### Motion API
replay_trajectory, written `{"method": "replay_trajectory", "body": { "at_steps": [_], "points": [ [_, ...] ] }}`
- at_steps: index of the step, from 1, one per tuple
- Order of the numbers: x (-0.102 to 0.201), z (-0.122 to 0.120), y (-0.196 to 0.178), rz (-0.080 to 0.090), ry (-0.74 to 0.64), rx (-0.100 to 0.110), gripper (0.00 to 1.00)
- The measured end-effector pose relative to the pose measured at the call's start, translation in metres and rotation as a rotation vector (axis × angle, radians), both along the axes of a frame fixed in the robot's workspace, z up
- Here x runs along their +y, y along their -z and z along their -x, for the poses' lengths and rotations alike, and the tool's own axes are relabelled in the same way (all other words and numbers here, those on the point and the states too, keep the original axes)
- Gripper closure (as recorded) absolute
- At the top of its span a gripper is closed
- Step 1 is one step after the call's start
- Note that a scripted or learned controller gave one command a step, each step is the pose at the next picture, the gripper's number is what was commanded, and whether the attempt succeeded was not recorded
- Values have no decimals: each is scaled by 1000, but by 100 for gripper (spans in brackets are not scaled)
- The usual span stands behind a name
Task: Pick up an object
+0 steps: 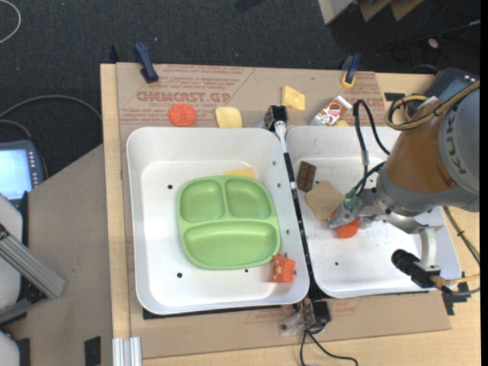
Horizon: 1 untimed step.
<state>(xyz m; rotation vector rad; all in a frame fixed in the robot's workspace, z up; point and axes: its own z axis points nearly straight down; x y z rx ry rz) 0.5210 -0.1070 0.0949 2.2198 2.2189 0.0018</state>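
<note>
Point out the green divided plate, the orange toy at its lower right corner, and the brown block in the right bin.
green divided plate (227, 223): camera view, centre ridge.
orange toy (282, 269): camera view, its middle.
brown block (306, 176): camera view, top face.

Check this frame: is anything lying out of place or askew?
Yes. Four small items lie on the board behind the bins, outside them: an orange disc, two yellow pieces and a red-and-white packet.

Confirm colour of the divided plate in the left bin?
Light green; the divided plate shows plainly in the camera view, in the left bin.
</note>
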Motion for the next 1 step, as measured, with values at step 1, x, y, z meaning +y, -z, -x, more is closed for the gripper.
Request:
{"method": "replay_trajectory", "body": {
  "at_steps": [1],
  "points": [
    [78,-72,-97,-3,-12,-13,100]
  ]
}}
